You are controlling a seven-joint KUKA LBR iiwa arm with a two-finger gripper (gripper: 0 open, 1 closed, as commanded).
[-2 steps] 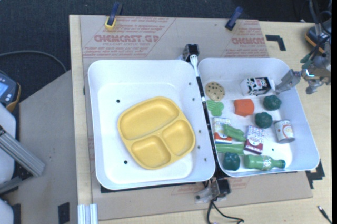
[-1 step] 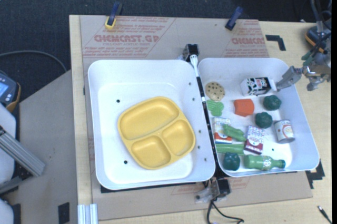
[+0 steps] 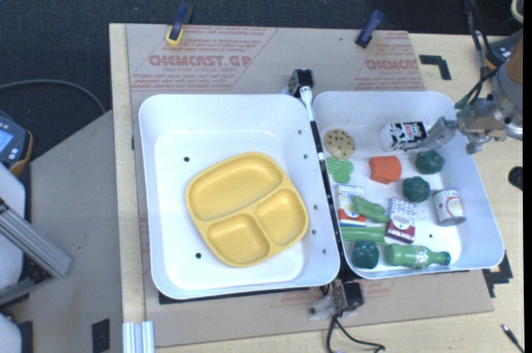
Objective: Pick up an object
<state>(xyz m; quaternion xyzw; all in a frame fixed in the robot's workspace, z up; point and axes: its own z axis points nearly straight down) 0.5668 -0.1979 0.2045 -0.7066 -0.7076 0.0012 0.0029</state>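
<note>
I see my arm (image 3: 507, 94) reaching in from the right side, up near the top corner of the right bin (image 3: 490, 214). The gripper (image 3: 453, 129) hangs over the bin's far right edge, with its grey metal end pointing left toward the toys. I cannot tell how the pincer stands, because it is too small and blurry here. Nothing sits in it that I can see.

Just beside the gripper lies a little black and white carton (image 3: 403, 134). A dark green ball (image 3: 430, 161) is just below it. An orange block (image 3: 385, 169) sits near the middle, and a round cookie (image 3: 338, 143) lies to its left. A small can (image 3: 449, 206) rests near the right wall. A green bottle (image 3: 416, 257) lies flat along the bottom.

The left bin (image 3: 166, 202) has a yellow tray (image 3: 246, 208) with three parts.
</note>
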